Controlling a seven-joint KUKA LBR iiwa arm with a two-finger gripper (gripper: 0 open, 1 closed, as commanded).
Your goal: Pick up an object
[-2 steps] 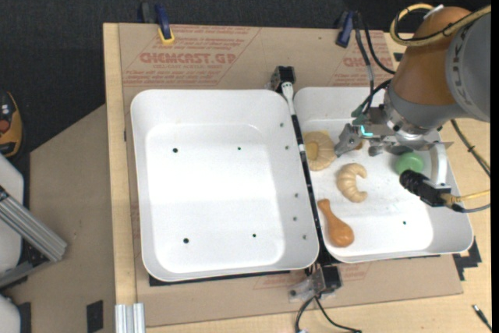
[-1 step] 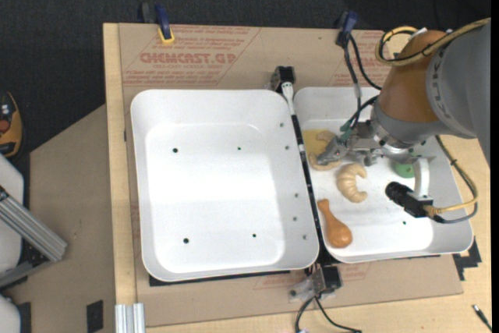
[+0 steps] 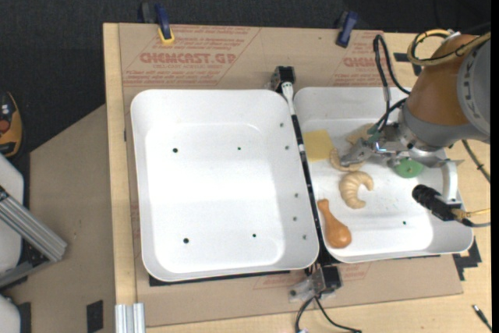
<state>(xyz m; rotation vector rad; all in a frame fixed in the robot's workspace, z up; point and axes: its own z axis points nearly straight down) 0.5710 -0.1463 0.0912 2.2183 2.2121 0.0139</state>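
Croissant (image 3: 355, 189) lies mid right bin (image 3: 374, 246), at seven o'clock from the gripper (image 3: 360, 154), whose grip I cannot tell; reaching seems in hand, and next calls for descent over one item.

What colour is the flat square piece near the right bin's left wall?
Pale yellow; the square piece shows in the camera view.

Arm (image 3: 475, 93): grey, rounded casing
Band (image 3: 438, 101): broad, orange, glossy, above the wrist
Cables (image 3: 383, 66): black, looping beside the band; one yellowish loop on top
Tool (image 3: 366, 150): small, metallic grey, at the wrist's end
Side part (image 3: 430, 199): black, stubby
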